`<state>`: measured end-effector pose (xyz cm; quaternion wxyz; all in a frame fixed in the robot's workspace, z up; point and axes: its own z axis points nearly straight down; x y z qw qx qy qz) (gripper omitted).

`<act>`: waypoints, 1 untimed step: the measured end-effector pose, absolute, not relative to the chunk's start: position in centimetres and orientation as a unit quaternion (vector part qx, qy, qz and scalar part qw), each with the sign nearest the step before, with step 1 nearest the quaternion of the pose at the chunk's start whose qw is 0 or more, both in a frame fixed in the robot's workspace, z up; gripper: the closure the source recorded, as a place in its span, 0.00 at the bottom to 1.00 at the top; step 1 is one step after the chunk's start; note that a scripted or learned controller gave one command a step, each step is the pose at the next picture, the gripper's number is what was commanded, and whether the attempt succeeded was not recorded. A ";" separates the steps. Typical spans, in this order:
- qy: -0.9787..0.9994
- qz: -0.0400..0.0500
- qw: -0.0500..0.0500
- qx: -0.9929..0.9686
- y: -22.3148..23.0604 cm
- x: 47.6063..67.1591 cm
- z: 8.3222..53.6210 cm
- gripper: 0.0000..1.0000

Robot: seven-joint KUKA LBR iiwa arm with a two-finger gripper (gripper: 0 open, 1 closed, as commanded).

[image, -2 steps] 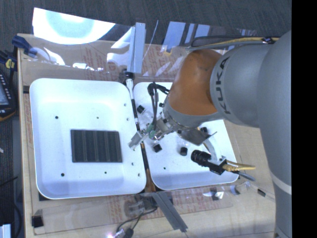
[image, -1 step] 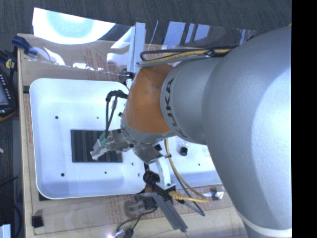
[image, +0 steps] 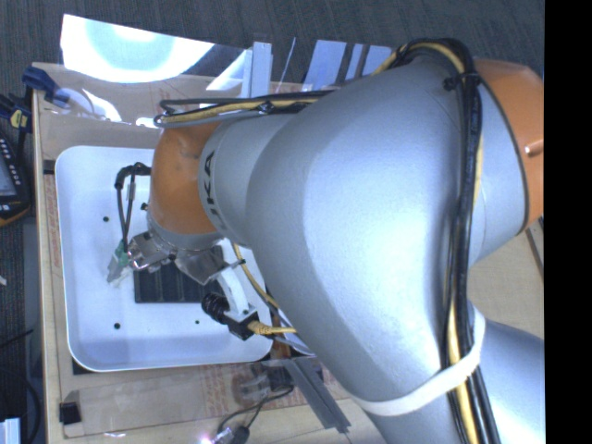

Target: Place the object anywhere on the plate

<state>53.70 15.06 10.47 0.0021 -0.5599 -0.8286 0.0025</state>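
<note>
My arm reaches in from the right and hangs low over the left white bin [image: 88,331], with the orange band [image: 180,183] just above the wrist. The gripper [image: 139,259] sits over the middle of that bin, seen mostly from behind its metal wrist parts. A small green and grey piece [image: 118,265] shows at the gripper's left tip; whether it belongs to the gripper or is an object, I cannot tell. Directly below the wrist lies a dark ribbed rectangle [image: 166,288] against the bin floor.
The grey arm body [image: 370,248] covers the right half of the scene, including the right bin. Black and yellow cables [image: 236,308] hang off the wrist. Wooden bench edges [image: 139,396] frame the bin; clutter lies at the far left [image: 14,174].
</note>
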 end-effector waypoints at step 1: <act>-0.812 0.002 0.002 -0.583 10.4 47.5 9.1 1.00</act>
